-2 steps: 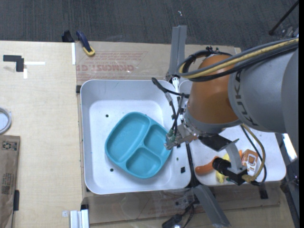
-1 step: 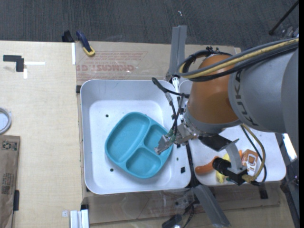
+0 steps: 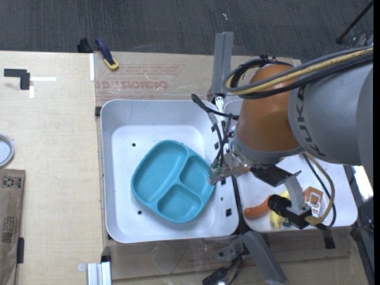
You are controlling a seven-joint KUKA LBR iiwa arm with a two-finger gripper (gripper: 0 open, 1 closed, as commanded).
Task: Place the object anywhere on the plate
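The bench (image 3: 47,159) is a pale wooden surface, with a brown cardboard sheet (image 3: 142,79) laid across its far part under the bins. Two shallow white bins sit side by side on it: the left bin (image 3: 110,171) stands near the middle of the bench, and the right bin (image 3: 347,209) touches it toward the right edge, largely hidden by the arm. A roll of tape (image 3: 5,152) lies at the left edge, with a brown paper packet (image 3: 10,218) just in front of it. A black L-shaped mark (image 3: 19,76) sits near the far left corner. A yellow-and-blue clamp (image 3: 105,54) grips the far edge.
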